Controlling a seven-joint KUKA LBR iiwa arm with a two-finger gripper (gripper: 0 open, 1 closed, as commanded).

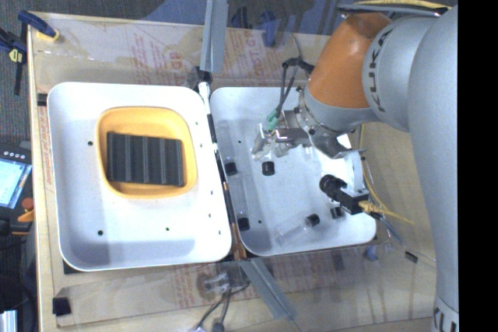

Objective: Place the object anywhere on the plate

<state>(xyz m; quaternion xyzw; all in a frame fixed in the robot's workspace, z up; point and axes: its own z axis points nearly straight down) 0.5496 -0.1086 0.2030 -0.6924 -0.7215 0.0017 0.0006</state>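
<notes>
Dark grey carpet surrounds the surface [117,43], a board covered in printed sheeting that carries two shallow white bins side by side. In the left bin [70,229] sits a yellow plate [148,119] with rounded corners, and a dark ridged insert [146,159] lies on its middle. The arm [389,66] reaches in from the right over the right bin [288,190], its orange band above the wrist. The gripper [272,142] hangs over the upper middle of that bin; whether its fingers are spread or closed cannot be told. A small black object [268,167] lies on the bin floor just below the gripper. Several other small black pieces [312,220] lie nearer the bin's lower right.
</notes>
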